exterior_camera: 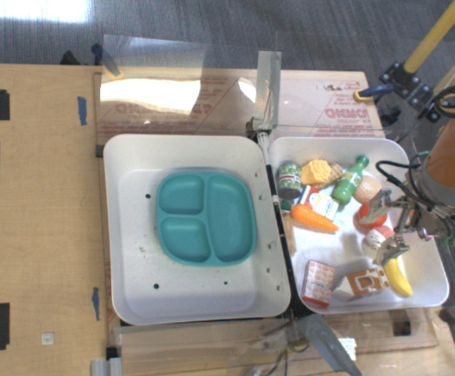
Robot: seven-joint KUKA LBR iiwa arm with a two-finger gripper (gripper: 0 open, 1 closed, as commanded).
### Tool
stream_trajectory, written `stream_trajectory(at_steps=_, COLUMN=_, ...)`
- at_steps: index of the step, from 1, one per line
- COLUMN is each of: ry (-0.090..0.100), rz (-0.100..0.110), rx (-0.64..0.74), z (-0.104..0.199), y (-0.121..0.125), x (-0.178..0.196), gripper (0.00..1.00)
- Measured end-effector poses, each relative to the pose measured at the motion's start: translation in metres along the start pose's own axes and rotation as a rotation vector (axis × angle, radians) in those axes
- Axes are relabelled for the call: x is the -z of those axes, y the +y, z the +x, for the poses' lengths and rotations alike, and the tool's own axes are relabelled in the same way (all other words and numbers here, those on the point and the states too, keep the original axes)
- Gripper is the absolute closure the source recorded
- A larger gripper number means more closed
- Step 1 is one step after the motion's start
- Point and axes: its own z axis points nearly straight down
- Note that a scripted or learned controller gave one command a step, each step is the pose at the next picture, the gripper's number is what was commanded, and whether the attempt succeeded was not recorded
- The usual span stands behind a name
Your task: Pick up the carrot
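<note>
Camera view has both white bins side by side, and honestly the pick hasn't really started as far as I can judge. The carrot (315,218) is lying flat on the floor of the right bin (429,292), up against that bin's left wall, pointing roughly from the left wall toward the middle. Nothing is touching it from above.

The gripper (390,227) is over the right half of the same bin, closer to the right wall, well apart from the carrot. Its fingers look spread with nothing between them, so it's open and empty-handed. It sits right among a red-and-white object (373,219) and just above a banana (399,276) near the bin's front right corner.

Around the carrot it's crowded: a small can (289,178) by the back left corner, a green bottle (350,180) just beside the carrot's thick end, and a yellowish food piece (318,171) toward the back wall. A carton (318,282) lies near the front wall.

Left bin (125,233) holds a teal divided tray (207,217) in its middle.

So what's left: basically everything. My guess is the gripper needs to travel across toward the left wall, line up over the carrot, drop, close, lift.
</note>
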Motion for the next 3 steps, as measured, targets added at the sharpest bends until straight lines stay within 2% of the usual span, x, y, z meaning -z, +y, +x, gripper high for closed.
stream_trajectory(at_steps=1, ry=-0.007, rz=-0.001, rx=-0.086, z=-0.008, y=0.057, x=-0.035, gripper=0.00)
stream_trajectory(at_steps=2, ry=-0.010, rz=-0.001, rx=-0.354, z=-0.040, y=0.092, x=-0.036, gripper=0.00)
stream_trajectory(at_steps=3, ry=-0.021, rz=0.001, rx=-0.352, z=-0.043, y=0.092, x=-0.022, gripper=1.00)
